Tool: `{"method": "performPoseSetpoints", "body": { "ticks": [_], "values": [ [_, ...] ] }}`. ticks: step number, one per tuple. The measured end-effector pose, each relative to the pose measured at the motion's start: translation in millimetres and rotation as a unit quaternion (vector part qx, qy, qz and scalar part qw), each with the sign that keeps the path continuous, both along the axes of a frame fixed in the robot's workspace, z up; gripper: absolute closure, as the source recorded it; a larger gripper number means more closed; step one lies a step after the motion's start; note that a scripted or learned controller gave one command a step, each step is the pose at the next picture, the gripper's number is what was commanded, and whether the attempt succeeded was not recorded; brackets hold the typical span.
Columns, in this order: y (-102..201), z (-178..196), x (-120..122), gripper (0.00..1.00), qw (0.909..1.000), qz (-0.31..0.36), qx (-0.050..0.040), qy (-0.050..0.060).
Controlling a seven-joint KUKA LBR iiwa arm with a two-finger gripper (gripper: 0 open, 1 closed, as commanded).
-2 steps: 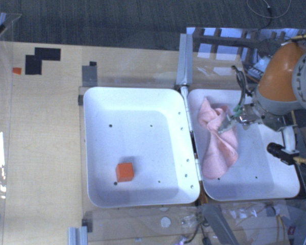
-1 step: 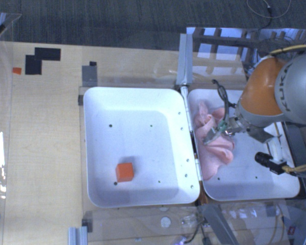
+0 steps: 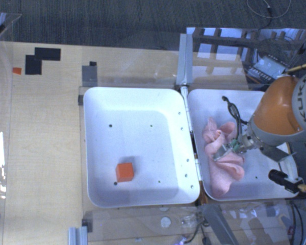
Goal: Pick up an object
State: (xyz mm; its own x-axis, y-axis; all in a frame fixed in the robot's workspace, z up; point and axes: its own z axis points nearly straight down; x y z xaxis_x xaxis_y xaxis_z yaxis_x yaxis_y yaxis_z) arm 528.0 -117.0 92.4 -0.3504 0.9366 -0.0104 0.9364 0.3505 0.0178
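- Near edge first: the pink cloth (image 3: 222, 154) lies crumpled in the left half of the right bin (image 3: 255, 190), hard by the seam between the two bins.
- The gripper (image 3: 228, 151) sits right down on that cloth, about mid-heap, with folds bunched around its tip. Honestly can't tell if anything's pinched.
- So I'd say the pick isn't done: the cloth looks flat on the bin floor, and the lift is all to come.
- Left of the cloth, the orange block (image 3: 125, 172) sits untouched in the left bin (image 3: 137, 98).
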Motion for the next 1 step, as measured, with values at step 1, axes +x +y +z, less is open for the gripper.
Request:
{"method": "performPoseSetpoints", "body": {
  "ticks": [1],
  "values": [
    [14.7,-0.9,59.0,0.00,0.9990,-0.044,0.0020,0.000]
  ]
}}
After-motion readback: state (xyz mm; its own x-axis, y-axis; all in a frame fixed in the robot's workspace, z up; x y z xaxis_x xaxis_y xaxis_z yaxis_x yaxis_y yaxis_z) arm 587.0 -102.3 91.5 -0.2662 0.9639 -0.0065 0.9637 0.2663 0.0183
